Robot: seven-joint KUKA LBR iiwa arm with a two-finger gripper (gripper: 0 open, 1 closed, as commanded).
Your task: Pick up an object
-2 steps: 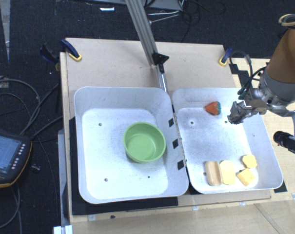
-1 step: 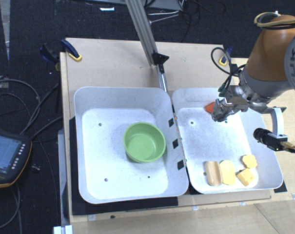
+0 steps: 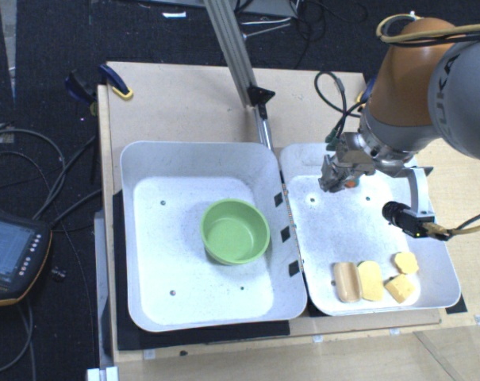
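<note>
- green bowl (image 3: 236, 231): round, shallow, upright, opening up, nothing visible inside; sits about centre of the left bin (image 3: 148, 177), slightly toward 3 o'clock
- tan oblong piece (image 3: 345, 281): lies flat in the right bin (image 3: 438, 268) toward 6 o'clock, long axis 12-to-6
- pale yellow block (image 3: 370, 280): touching the tan piece at its 3 o'clock side
- yellow chunk (image 3: 399, 289): just beside the block, at 3 o'clock
- small yellow chunk (image 3: 405, 262): at 12 o'clock of that chunk, near the bin's 4 o'clock corner
</note>
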